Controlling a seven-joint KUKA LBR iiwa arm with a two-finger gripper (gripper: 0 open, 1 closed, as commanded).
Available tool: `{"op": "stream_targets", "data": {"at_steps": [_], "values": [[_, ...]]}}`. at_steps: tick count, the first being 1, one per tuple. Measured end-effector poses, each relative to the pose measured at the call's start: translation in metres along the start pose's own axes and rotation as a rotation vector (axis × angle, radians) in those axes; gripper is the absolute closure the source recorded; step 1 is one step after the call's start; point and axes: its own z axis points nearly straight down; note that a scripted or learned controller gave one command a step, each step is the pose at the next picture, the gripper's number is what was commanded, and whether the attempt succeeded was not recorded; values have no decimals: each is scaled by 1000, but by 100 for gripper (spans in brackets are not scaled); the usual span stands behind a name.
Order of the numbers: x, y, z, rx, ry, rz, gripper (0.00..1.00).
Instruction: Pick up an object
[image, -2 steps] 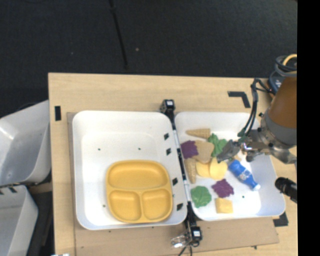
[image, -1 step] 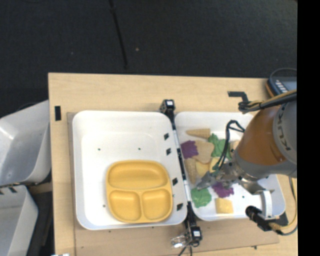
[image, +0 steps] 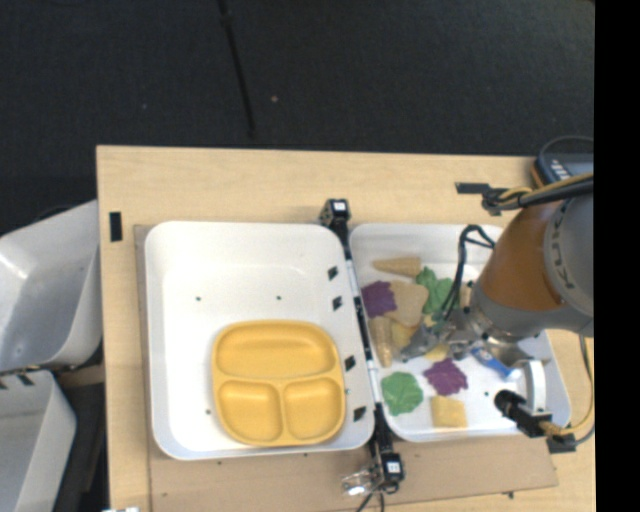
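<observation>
Where gripper (image: 428, 343) hovers, purple piece (image: 445, 377) beside.

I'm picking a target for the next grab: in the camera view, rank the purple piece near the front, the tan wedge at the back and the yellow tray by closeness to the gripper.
1. Purple piece, right bin, just in front of the gripper.
2. Tan wedge, right bin, back.
3. Yellow tray, left bin, across the divider.
</observation>
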Motion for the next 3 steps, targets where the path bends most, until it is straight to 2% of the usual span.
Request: {"op": "stream_targets", "data": {"at_steps": [1,2,3], "values": [[-1,-23,0,5,1,-2,0],[-2,-21,-11,1,0,5,100],[-95,29,-23,-5,-6,0,100]]}}
